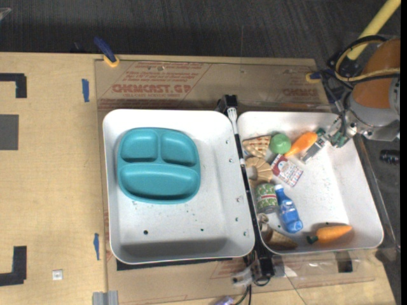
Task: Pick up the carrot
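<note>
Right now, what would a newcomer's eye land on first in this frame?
The teal three-compartment plastic plate sits alone in the left white bin. In the right white bin, toys crowd the left side, and an orange carrot with a green stem lies near the front edge. The grey arm's gripper hangs over the bin's far right corner.

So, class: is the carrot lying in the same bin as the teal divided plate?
No. The carrot lies in the right bin, near its front edge, while the teal divided plate sits in the left bin.

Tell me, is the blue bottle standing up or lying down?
Lying down. The blue bottle rests on its side on the right bin floor, its white cap pointing toward the bin's far side.
</note>
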### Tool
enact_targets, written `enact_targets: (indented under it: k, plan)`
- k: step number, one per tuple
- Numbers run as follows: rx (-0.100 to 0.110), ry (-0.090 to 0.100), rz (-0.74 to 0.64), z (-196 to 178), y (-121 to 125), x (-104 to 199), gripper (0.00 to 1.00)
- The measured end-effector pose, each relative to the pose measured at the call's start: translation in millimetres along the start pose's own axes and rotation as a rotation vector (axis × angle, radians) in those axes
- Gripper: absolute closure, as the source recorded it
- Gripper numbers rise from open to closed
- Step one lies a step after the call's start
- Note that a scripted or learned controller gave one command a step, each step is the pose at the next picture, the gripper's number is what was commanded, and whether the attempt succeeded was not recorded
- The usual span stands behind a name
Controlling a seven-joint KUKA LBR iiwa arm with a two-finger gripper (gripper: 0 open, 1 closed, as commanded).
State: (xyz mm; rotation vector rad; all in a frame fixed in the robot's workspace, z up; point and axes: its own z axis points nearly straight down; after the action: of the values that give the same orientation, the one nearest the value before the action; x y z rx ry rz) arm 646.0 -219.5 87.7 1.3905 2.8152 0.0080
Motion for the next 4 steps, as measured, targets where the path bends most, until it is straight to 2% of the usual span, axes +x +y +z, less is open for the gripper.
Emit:
enact_targets:
  k: [1,2,3,4]
  plan:
    - [0.02,-0.002,0.376,1,36,20,0.0]
    - [0.009,0.007,0.355,-32,16,-13,0.0]
    - [0.009,0.031,0.683,-1,27,-4,0.0]
    - [0.008,0.012,0.683,-12,23,-10,1.0]
